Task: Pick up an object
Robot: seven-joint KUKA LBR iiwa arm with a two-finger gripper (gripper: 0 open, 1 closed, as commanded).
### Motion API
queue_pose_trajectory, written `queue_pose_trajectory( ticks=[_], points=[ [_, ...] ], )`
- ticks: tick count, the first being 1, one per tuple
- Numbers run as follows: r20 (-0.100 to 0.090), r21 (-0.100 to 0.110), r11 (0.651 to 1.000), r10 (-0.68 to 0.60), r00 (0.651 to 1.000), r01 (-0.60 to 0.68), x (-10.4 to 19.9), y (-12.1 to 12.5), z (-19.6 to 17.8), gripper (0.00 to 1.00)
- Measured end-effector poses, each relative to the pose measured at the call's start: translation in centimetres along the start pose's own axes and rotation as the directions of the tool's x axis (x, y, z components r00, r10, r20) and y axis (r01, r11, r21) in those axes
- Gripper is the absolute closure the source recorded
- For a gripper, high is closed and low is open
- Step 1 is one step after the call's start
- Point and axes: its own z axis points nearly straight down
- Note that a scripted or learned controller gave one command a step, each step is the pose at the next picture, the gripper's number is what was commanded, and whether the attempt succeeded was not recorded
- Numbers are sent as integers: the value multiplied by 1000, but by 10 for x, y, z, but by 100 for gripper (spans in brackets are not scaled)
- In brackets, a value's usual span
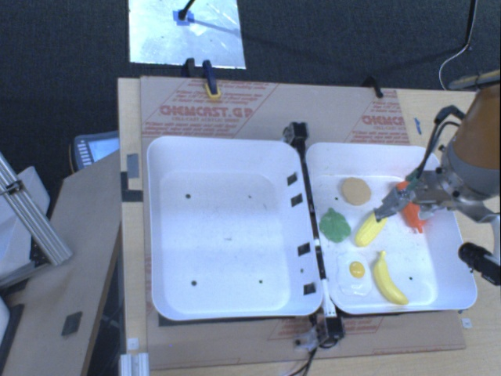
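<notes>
In the right bin (438, 292) lie several toy foods. A tan round cookie (355, 191) sits toward the back. A green broccoli piece (335, 225) lies near the divider. Beside it lies a short yellow piece (367, 230). A fried egg (356, 272) and a banana (388, 280) lie at the front. An orange piece (413, 215) lies partly under the arm. My gripper (387, 209) hangs low over the bin, its tip just above the upper end of the short yellow piece, with the orange piece right behind it.
The left bin (227, 225) stands beside the right one, joined by a black-clipped divider (307, 218). A cable (430, 143) loops off the arm's wrist. A shiny plate (186, 22) lies beyond the bench.
</notes>
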Motion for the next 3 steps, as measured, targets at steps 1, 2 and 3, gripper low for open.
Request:
queue_pose_trajectory(
  ticks=[1,2,3],
  points=[
    [2,-4,1000,-5,1000,5,-9,108,95,0],
    [0,-10,1000,-6,1000,6,24,164,59,0],
    [0,-7,1000,-4,1000,4,21,162,50,100]
  ],
)
